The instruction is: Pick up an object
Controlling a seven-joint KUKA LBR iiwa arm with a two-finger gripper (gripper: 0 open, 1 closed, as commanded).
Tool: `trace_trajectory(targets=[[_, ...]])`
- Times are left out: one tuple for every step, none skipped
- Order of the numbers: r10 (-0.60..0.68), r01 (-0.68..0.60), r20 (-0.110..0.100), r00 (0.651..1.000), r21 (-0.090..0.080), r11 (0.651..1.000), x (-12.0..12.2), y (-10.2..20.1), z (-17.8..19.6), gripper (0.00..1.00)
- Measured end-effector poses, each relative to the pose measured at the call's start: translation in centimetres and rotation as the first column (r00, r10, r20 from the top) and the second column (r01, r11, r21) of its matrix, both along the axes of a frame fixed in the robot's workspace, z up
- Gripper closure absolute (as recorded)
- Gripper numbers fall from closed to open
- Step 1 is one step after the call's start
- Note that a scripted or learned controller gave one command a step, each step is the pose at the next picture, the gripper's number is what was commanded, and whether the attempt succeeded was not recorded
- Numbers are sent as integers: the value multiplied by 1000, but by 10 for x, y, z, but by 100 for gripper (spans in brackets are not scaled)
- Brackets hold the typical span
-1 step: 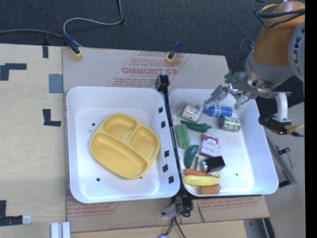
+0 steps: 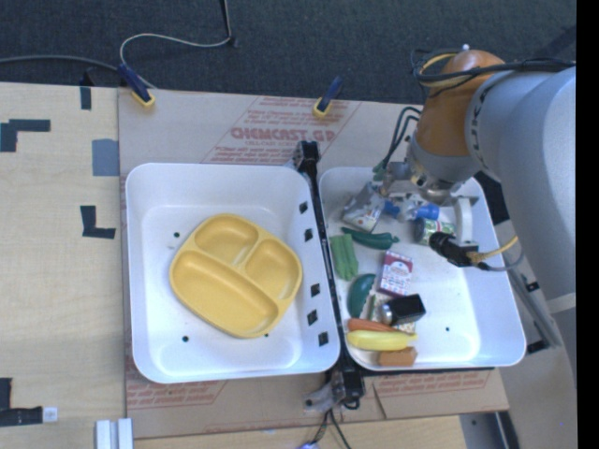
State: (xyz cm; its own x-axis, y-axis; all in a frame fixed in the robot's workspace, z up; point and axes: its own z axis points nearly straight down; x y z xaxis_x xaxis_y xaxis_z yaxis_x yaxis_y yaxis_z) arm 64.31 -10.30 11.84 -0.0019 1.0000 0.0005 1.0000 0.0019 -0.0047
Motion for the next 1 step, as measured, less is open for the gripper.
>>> trace_trajectory(targets=[[0,0,4,1000,-1,1000,-4,-5,-33,0]])
